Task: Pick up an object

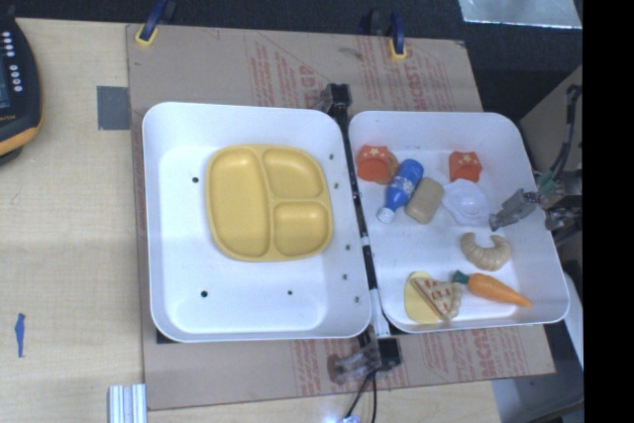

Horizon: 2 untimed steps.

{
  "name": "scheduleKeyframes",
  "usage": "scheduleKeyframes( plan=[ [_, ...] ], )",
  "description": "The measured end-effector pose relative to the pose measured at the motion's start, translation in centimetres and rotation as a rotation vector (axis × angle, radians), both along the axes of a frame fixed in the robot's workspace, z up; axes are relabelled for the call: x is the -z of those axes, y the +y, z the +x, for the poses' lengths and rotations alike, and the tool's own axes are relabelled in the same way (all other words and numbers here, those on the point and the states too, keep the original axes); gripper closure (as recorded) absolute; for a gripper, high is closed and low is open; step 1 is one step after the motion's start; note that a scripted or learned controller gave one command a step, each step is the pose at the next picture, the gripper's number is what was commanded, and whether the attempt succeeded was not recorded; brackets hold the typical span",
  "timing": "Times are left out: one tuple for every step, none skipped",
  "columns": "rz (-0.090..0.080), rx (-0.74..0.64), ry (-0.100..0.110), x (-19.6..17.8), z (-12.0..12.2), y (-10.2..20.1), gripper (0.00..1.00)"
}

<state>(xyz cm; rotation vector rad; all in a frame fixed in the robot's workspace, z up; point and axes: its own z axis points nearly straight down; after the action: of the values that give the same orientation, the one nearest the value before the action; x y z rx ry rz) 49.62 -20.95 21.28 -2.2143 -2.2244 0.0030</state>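
The right bin [500,127] holds several small items: a blue and white bottle [400,189], a tan block [425,200], two orange-red pieces [375,163] [465,165], a clear round lid [466,203], a croissant [485,252], a carrot [493,289] and a sandwich wedge [436,297]. My gripper [517,208] reaches in at the bin's right rim, just right of the clear lid and above the croissant. Nothing shows between its grey fingers.
The left bin [173,307] holds a yellow divided plate [267,202]. A hinge and clamps [340,98] sit between the bins. A black and orange pendant [15,84] lies at the bench's left edge.
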Motion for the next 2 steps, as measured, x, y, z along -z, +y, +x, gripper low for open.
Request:
scheduleKeyframes(
  plan=[
    [0.002,-0.004,0.005,12.8,3.0,-0.1,0.00],
    [-0.001,-0.008,-0.006,12.0,9.8,5.3,0.00]
  ],
)
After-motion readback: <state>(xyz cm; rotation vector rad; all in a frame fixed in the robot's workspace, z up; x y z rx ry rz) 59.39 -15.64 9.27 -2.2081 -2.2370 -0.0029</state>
